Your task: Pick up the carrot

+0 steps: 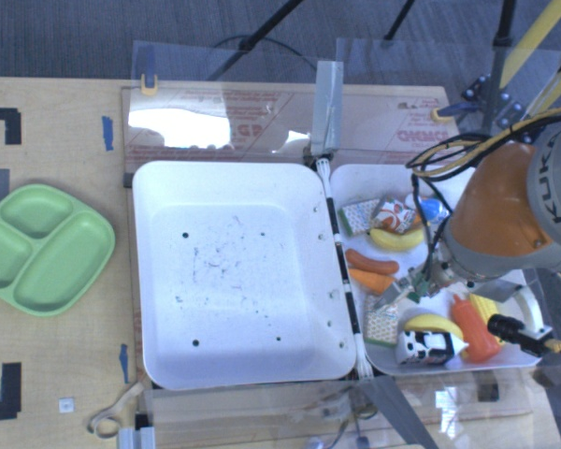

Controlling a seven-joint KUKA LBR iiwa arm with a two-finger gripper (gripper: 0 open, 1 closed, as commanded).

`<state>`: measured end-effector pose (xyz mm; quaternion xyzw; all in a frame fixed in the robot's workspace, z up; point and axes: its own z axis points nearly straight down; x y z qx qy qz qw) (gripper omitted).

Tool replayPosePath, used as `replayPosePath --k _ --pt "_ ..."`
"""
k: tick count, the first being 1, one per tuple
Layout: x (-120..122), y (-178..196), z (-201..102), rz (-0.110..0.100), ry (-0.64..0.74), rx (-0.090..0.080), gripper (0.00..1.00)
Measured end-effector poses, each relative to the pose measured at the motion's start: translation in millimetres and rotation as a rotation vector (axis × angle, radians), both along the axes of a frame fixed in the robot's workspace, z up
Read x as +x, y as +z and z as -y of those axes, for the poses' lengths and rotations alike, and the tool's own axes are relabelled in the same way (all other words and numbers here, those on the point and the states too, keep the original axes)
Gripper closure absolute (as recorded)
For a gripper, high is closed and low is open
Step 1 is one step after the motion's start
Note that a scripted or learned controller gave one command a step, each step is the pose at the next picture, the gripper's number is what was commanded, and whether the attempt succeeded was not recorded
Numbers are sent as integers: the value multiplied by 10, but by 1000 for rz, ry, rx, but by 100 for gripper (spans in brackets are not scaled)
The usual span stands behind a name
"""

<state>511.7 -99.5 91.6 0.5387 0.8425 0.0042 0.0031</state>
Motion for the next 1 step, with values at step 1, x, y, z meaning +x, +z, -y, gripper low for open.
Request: replayPosePath --k 1 --pt "16 104 -7 6 -1 2 100"
